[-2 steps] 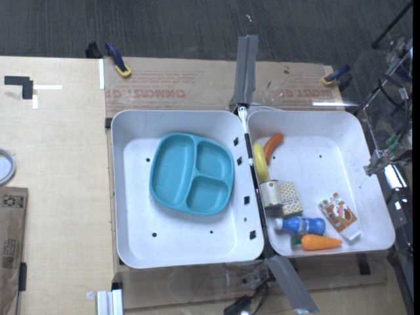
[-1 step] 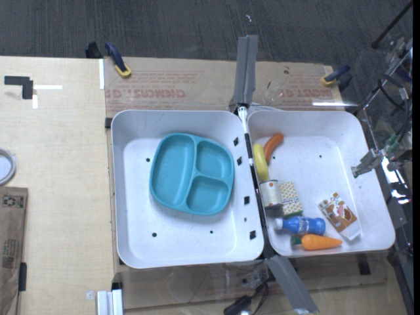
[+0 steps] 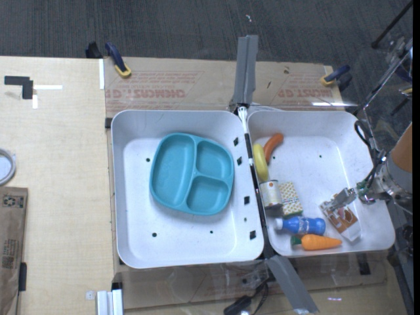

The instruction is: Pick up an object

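Observation:
My gripper [image 3: 336, 205] hangs low over the right bin [image 3: 315, 166], near its right wall, with the arm coming in from the right edge. Just below and right of it lies a small brown and white packet [image 3: 348, 222], touching or partly under the gripper. Along the bin's left side lie a yellow banana [image 3: 260, 162], an orange sausage-shaped piece [image 3: 272, 145], a small can [image 3: 270, 194] and a speckled block [image 3: 290, 198]. A blue bottle [image 3: 302, 226] and an orange carrot [image 3: 319, 243] rest at the front.
A blue divided plate [image 3: 193, 173] lies in the left bin [image 3: 131, 176]. Yellow and blue clamps [image 3: 118, 61] hold cardboard behind the bins. A tape roll [image 3: 3, 168] and a paper bag [image 3: 10, 241] sit on the bench at far left.

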